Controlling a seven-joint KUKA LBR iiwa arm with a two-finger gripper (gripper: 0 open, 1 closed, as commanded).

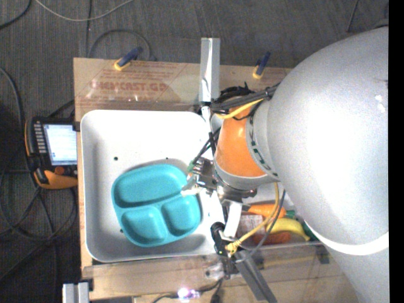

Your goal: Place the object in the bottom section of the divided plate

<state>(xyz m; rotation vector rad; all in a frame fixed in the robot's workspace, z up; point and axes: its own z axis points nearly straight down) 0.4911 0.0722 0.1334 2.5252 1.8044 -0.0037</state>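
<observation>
— What is seen of the surface and the room?

— A pale wooden worktop (126,87) is set on dark grey carpet (63,17), over which thin cables are trailed. Two clamps with blue and yellow handles are fixed at its far edge, and faint red lettering is printed on the board. A handheld control pendant with a lit screen and orange casing (53,150) is laid just beside the worktop's left edge.

— And the materials and shapes?

— A shallow white plastic bin with rounded corners (101,232) is carried on the worktop. Inside it a smooth turquoise divided plate (154,204) is rested, with one long section and two smaller ones. The large grey glossy arm with an orange band (237,150) is reached in from the right. The pincer (192,182) is seen at the plate's right rim; whether it is wide or narrow cannot be told, and no held object can be made out. In the neighbouring bin, a yellow banana-shaped object (291,226) and an orange carrot-like piece (268,208) are partly hidden under the arm.
</observation>
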